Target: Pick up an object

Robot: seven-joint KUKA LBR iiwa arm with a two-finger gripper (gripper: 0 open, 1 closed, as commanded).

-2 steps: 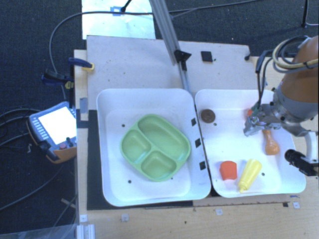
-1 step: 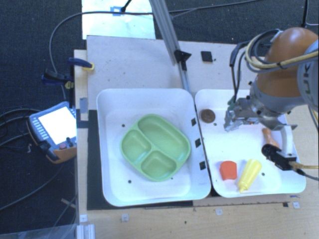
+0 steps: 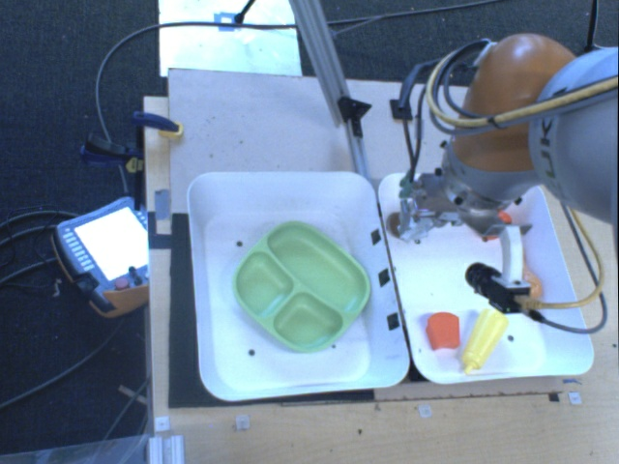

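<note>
While the gripper (image 3: 418, 218) hovers low in the right bin (image 3: 435, 283), just beside a small brown object (image 3: 395, 223) at its dividing wall, its opening cannot be told. This appears to be the approach; the next move calls for closing squarely around that piece.

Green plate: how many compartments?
3. The green plate in the left bin has a long compartment along its upper-right side, one at left, one at bottom. None hidden.
</note>
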